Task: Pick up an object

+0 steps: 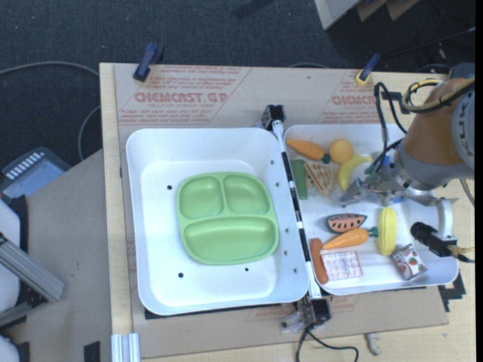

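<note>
I see the grey arm with its orange band [436, 130] reaching in from the right edge of the frame, over the right white bin [445, 277]. Its gripper [361, 190] hangs low in the upper middle of that bin, just right of a tan waffle-patterned piece [320, 177] and below a yellow banana [349, 170] — whether anything sits between its tips I cannot tell.

Around it lie the toy foods: an orange carrot [306, 149] and an orange ball [341, 151] toward the top, a watermelon slice [346, 222], a second carrot [347, 240], a yellow corn cob [388, 231], a red-and-white packet [341, 265] and a small carton [410, 262] lower down.

The left white bin [151, 277] holds a green three-compartment plate [226, 218] — centre of the frame.
</note>
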`<state>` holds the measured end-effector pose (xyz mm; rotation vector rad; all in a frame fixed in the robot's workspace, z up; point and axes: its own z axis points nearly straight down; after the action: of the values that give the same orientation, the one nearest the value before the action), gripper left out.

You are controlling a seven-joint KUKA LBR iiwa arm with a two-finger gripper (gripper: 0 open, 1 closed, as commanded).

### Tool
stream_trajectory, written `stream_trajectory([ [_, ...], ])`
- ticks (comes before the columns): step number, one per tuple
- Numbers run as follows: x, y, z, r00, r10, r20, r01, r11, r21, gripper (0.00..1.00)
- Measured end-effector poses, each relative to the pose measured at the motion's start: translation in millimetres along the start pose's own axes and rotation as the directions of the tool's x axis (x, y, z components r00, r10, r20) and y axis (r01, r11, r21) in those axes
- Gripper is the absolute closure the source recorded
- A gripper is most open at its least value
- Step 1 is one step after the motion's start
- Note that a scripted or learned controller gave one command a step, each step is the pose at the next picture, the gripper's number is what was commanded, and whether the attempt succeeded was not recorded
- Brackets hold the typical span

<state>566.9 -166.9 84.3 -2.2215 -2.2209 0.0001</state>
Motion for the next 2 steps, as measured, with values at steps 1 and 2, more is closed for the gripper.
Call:
stream_trajectory([
  [1, 64.3, 95.2, -2.9, 1.000, 0.004, 0.003, -0.005, 1.000, 0.021, 0.00],
  [2, 63.6, 94.3, -12.3, 1.000, 0.005, 0.005, -0.005, 1.000, 0.025, 1.00],
])
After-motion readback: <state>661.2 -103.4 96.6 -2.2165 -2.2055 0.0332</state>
